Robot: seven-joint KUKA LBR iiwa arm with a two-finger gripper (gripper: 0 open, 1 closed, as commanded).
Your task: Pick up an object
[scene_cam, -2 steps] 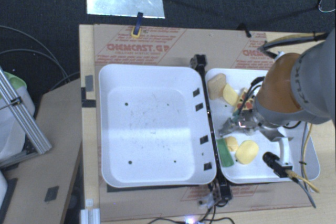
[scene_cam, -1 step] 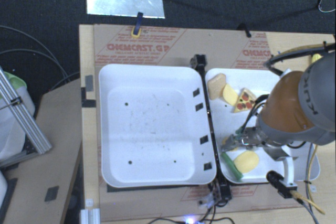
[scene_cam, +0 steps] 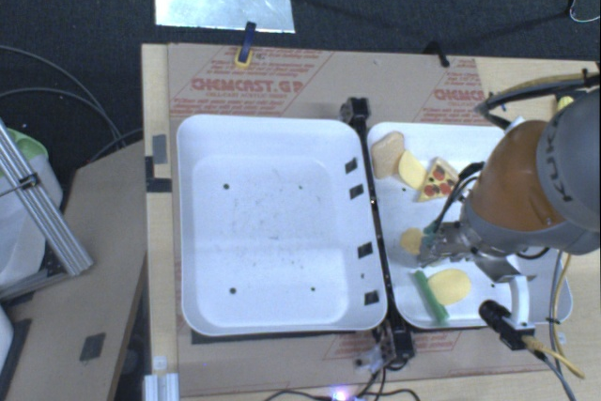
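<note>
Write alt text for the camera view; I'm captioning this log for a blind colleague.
A grey and orange robot arm reaches from the right into the right bin, its gripper low among toy foods: a pizza slice, yellow pieces and a green stick. The left bin sits beside it.

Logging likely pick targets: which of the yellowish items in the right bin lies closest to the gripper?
The small yellow piece just left of the gripper; the yellow oval lies lower, the yellow wedge higher.

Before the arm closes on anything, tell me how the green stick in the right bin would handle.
The green stick looks thin and straight, so probably rigid and light. Lying flat on the right bin floor, it may skid rather than lift. Its upper end touches the yellow oval piece, which could shift too.
</note>
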